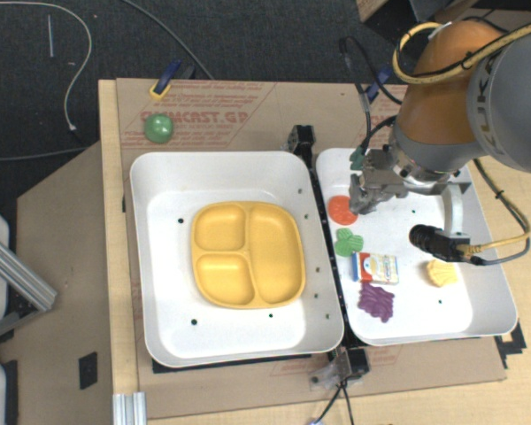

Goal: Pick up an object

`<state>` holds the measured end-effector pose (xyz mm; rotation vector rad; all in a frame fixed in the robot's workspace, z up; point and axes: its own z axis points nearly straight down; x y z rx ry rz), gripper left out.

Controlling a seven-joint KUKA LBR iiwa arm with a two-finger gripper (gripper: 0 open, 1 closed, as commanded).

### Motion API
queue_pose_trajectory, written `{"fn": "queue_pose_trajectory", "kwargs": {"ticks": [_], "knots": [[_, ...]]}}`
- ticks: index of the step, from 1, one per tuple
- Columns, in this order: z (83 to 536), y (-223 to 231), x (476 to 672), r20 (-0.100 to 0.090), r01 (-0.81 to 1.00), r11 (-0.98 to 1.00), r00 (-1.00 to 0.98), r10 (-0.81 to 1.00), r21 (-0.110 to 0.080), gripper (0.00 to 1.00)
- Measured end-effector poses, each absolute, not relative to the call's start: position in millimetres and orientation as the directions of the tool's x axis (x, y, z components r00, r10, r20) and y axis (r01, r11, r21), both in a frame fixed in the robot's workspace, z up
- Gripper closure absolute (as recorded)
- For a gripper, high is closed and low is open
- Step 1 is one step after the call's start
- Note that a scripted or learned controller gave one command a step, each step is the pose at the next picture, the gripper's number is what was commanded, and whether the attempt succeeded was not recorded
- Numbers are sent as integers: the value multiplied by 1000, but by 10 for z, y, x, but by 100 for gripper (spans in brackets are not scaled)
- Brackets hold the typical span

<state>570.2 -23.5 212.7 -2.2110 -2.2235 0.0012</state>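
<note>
Gripper (361, 204) hung low over right bin (491, 312), beside orange piece (340, 209), likely its target. Finger state: cannot tell, wrist blocked view. Nothing visibly held.

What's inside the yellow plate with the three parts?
Nothing that I can see. The yellow plate sits in the left bin, and all three of its compartments look bare. What lies under the plate is covered.
</note>
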Motion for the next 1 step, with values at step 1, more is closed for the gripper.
{"fn": "queue_pose_trajectory", "kwargs": {"ticks": [1], "knots": [[2132, 238, 5433, 4, 1000, 5, -5, 1000, -5, 100]]}}
